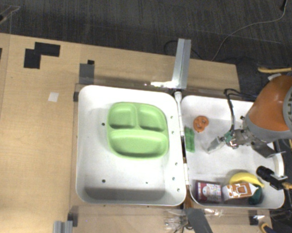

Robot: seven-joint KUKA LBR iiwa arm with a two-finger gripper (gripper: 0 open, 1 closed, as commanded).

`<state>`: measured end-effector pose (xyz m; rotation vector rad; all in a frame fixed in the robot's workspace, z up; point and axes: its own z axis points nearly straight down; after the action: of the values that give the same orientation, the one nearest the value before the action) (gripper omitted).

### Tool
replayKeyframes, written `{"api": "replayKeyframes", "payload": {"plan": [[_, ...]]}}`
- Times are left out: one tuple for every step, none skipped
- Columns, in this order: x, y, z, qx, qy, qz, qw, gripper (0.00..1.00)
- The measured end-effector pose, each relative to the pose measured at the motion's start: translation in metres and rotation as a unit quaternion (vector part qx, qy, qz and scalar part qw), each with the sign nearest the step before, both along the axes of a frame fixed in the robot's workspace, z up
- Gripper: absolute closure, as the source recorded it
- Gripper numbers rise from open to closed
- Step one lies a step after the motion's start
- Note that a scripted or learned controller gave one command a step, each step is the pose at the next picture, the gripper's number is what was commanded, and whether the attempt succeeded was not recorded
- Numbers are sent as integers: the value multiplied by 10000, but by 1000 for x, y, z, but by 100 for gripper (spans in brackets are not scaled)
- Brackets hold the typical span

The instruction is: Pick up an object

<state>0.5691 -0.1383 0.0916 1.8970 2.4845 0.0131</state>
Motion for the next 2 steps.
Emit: {"api": "replayKeyframes", "payload": {"plan": [[-17,32,1,-12,-18,338,9994,0],[4,-11,39,5,56,232,9997,0]]}}
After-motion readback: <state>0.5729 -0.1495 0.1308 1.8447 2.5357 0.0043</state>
